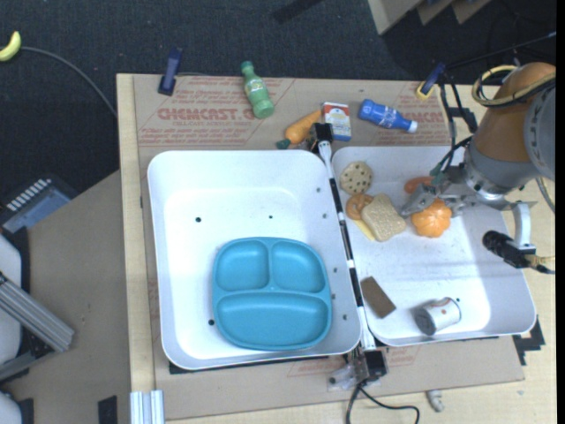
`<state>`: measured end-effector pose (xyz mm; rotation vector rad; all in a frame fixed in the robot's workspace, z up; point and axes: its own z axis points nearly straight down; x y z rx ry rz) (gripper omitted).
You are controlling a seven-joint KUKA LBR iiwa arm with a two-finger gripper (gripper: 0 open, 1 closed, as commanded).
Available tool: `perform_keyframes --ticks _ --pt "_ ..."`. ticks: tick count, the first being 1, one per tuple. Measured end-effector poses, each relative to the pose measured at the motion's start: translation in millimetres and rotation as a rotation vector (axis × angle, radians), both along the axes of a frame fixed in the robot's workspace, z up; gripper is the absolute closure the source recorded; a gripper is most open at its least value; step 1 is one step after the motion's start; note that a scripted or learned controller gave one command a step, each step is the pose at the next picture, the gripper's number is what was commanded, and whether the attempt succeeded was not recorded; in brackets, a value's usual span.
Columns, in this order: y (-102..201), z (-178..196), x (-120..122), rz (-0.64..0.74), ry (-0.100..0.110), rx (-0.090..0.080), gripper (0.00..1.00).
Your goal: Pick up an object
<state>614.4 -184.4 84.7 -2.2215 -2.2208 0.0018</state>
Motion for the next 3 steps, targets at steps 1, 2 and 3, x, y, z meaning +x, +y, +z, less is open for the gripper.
perform_keyframes --ticks 1,2,3 --pt "16 0 48 0.0 0.004 0.001 0.0" --pt "-15 0 -8 0.0 0.0 0.001 0.0" --pt "-15 12 -6 0.001 -0.006 -0.001 1.0"
